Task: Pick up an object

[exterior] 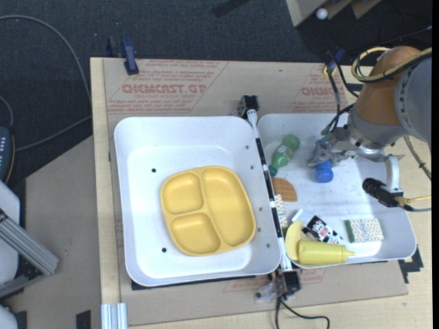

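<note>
Camera view: gripper (pixel 328 157) is hovering over small blue plastic cylinder (pixel 324 175), right of green plastic bottle (pixel 283 153); jaw opening I cannot tell. Cylinder looking light, rigid, slippery; grip across its sides.

Pretty clearly a robotics lab, not anyone's home. The tabletop (pixel 206 81) is a plain wood board stamped with red supplier lettering and held down by a blue clamp (pixel 128 55). Two white bins (pixel 127 184) sit side by side on it, loose cables (pixel 41 29) trail across dark carpet (pixel 171 12), and a grey and orange industrial arm (pixel 394 88) reaches in from the right.
</note>
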